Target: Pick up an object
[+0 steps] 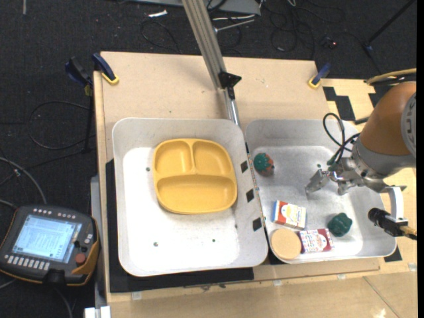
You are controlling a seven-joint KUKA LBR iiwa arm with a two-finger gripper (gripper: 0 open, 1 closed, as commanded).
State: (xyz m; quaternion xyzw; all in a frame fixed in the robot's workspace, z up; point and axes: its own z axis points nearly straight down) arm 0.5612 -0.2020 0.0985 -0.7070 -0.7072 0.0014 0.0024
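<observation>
Fingers (317,180) splayed apart, grasping nothing, above right bin (298,138) floor.

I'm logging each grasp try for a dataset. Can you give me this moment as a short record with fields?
left bin: holds a yellow divided plate
right bin: holds five small things
items in right bin: green and orange ball, white and orange box, red and white pack, tan round disc, dark green lump
gripper: low over the right bin, among the items, nothing visibly held
arm: reaches in from the right
</observation>
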